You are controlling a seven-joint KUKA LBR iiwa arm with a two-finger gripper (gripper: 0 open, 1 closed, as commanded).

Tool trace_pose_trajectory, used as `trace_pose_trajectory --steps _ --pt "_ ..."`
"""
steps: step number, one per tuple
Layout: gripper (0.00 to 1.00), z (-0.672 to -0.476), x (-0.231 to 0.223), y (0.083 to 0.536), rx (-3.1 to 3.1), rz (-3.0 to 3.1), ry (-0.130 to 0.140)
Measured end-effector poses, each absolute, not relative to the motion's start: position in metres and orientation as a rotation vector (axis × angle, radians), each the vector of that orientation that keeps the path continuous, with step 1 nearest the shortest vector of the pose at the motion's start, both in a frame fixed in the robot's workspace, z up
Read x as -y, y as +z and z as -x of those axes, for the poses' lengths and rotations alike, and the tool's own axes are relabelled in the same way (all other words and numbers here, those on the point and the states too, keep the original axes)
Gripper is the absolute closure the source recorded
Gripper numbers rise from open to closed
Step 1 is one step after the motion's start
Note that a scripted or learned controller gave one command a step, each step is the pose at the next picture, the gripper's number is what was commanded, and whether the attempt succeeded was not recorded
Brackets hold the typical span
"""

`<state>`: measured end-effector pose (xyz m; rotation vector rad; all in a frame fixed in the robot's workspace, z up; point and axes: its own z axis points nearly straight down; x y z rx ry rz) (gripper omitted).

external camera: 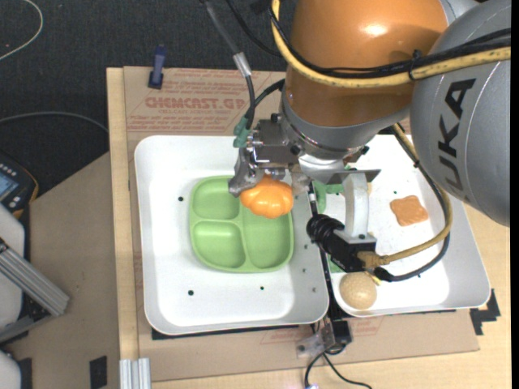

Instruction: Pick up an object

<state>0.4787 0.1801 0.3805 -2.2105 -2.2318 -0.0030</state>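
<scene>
We see the pincer (258,181) low over the left bin (162,217), at the upper right corner of the green divided plate (235,233). An orange rounded object (268,198) sits just under its metal fingers, touching or nearly touching them, above the plate's right rim. Whether the fingers are apart or closed on the orange object we cannot tell: the arm's big orange band and the wrist hide most of the pincer, and what shows is one metal finger at the object's left side.

Our worry is a shallow grip. The object looks smooth and rounded, so if the fingers catch it near its top, it may squirt out as they close or drop once lifted. It lies close to the plate's raised rim, which a finger could strike, tipping or dragging the plate.

In the right bin (454,290) a tan ball (358,291) rests near the front left corner and an orange-brown square piece (408,210) toward the middle, both away from the pincer.
</scene>
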Motion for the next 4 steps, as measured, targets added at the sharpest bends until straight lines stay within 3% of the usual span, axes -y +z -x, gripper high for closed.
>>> trace_pose_trajectory --steps 1,2,3,4 --pt "1.0 -0.477 -0.21 0.283 2.221 2.213 0.018" --pt "1.0 -0.511 -0.177 0.451 2.226 2.232 -0.031" --pt "1.0 -0.477 -0.139 0.37 2.212 2.223 0.016" --pt "1.0 -0.478 -0.083 0.285 2.21 2.227 0.017"
